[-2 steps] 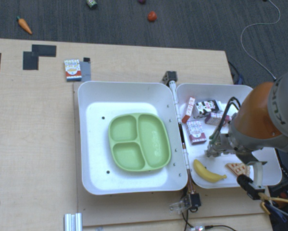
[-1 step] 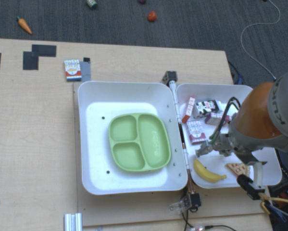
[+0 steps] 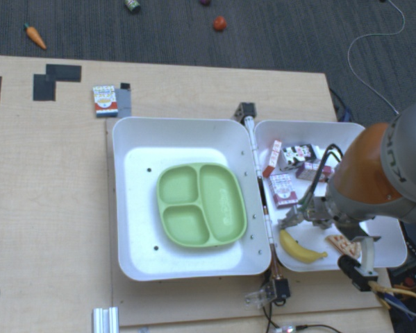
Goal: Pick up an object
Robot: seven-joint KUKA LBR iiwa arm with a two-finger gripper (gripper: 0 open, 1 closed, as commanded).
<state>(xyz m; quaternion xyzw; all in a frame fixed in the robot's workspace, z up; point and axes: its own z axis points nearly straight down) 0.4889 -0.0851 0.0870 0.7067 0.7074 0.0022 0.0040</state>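
Note:
In the right bin (image 3: 312, 126) my gripper (image 3: 296, 218) hangs low over the left part, just above a yellow banana (image 3: 301, 249) that lies near the bin's front wall. Nothing is seen held in it. Behind the gripper lie several small cartons: a purple-and-white one (image 3: 284, 189), a red-and-white one (image 3: 271, 157) and a dark one (image 3: 298, 154). A pizza-slice toy (image 3: 343, 243) lies to the right of the banana, partly under the arm. The arm's orange band (image 3: 364, 172) hides the bin's right half.
The left bin (image 3: 121, 186) holds a green divided plate (image 3: 202, 205). On the bench behind it stand a small red-and-white box (image 3: 105, 101) and black tape patches (image 3: 55, 80). A toy carrot (image 3: 35, 36) and small balls lie on the carpet beyond.

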